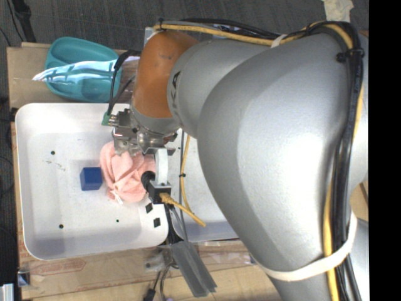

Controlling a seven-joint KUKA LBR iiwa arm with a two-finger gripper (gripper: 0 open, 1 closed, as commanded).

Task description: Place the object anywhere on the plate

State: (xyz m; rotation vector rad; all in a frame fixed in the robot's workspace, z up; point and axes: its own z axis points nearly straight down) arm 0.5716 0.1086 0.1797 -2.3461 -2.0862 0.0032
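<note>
A small blue block (91,179) lies on the floor of the left white bin (37,168). Just right of it sits a pink, crumpled, soft-looking thing (127,173). My gripper (135,144) hangs over the pink thing's upper edge, near the bin's right wall, and its tips are hidden against the pink folds. I cannot make out whether anything is held. The grey arm with its orange band (156,74) covers much of the view's right side.
A teal object with a pale printed wrapper (81,71) rests on the bench beyond the left bin's far edge. A strip of the right bin (200,212) shows beneath the arm. Yellow cable (185,213) trails near the divider between the bins.
</note>
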